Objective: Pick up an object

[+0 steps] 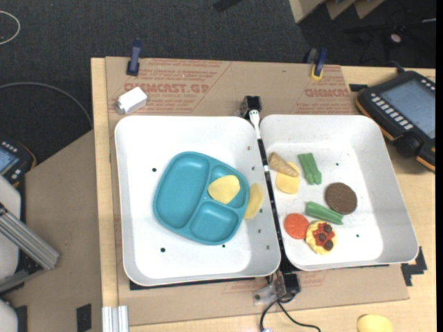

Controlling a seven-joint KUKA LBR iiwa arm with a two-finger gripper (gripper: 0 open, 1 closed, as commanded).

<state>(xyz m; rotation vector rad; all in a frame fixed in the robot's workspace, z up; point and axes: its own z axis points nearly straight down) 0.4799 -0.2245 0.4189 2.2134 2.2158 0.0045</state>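
Two shallow white bins with rounded corners and smooth, slightly glossy walls sit side by side on a brown cardboard sheet (pixel 208 81) printed with faded red lettering; the left bin (pixel 138 254) holds a teal plastic plate (pixel 180 192), a rounded shape divided into three compartments and lying flat but turned at an angle; a pale yellow rounded piece (pixel 224 189) rests in the plate's upper right compartment, and a thin yellow slice (pixel 254 200) lies just beside the plate, against the bin's right wall; the right bin (pixel 387 185) carries a loose cluster of small toy foods towards its left side: a tan wedge (pixel 282 163) touching a yellow chunk (pixel 288 182) below it, a ridged green pod (pixel 309 168) just beside them, a flat dark brown disc (pixel 340 198) with a grainy face, a second green piece (pixel 323 212) lying at a slant under it, a smooth red-orange disc (pixel 296 225), and a yellow piece dotted with red (pixel 321 236) touching that disc; any of these could be the object to pick up, and all lie in the bins; the state of the gripper cannot be told from this view; a small white block (pixel 131 100) lies on the cardboard near the left bin's far corner; a blue clamp (pixel 134 57) and a second clamp (pixel 318 62) grip the cardboard's far edge; a black handheld pendant (pixel 405 113) with a grey screen rests to the right.
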